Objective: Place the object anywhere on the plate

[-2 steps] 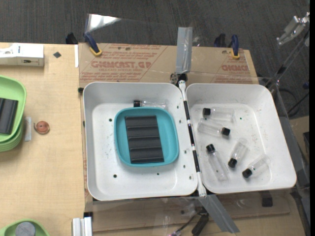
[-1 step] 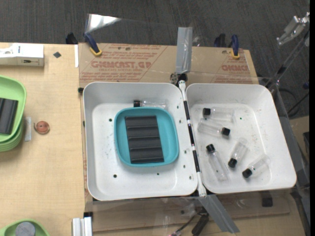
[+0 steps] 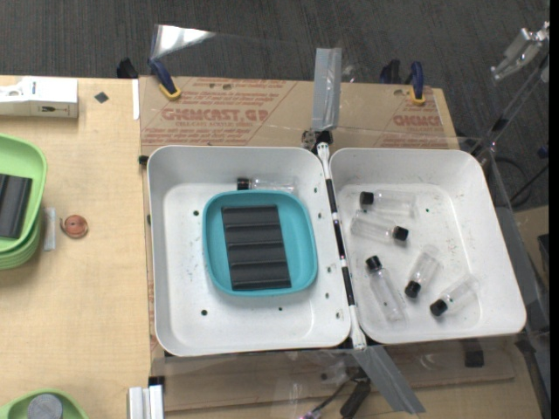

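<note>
Bins (image 3: 175, 260) on wooden bench (image 3: 87, 321)

Setting: robotics lab or test bench, not a home.
Bench: pale wooden benchtop (image 3: 87, 321) with a brown printed cardboard sheet (image 3: 262, 112) clamped down by blue-and-yellow spring clamps (image 3: 162, 78).
Bins: two shallow white plastic bins (image 3: 175, 312) side by side, joined at the seam with grey tape (image 3: 327, 94).
Contents: clear plastic vials with black caps (image 3: 384, 230) scattered in the right bin; teal square plate with a black ribbed insert (image 3: 258, 243) in the left.
Floor: dark grey carpet (image 3: 262, 7), office or lab type.
Extras: stacked green plastic trays (image 3: 26, 201) on the left edge, metal stand (image 3: 521, 55) at upper right.
</note>
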Controlling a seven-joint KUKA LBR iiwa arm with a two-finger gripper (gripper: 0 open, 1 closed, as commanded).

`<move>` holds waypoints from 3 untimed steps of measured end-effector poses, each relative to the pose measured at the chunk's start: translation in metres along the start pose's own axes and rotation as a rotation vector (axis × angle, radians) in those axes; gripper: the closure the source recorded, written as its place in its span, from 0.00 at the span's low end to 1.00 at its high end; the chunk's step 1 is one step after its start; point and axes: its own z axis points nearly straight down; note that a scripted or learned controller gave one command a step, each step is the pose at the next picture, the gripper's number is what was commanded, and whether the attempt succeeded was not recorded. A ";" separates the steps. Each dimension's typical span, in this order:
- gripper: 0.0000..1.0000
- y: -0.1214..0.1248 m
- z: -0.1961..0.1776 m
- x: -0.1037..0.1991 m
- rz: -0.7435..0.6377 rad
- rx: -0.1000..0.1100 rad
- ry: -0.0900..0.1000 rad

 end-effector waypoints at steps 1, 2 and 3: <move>0.00 0.000 0.000 0.000 0.000 0.000 0.000; 0.00 0.000 0.000 0.000 0.000 0.000 0.000; 0.00 0.000 0.000 0.000 0.000 0.000 0.000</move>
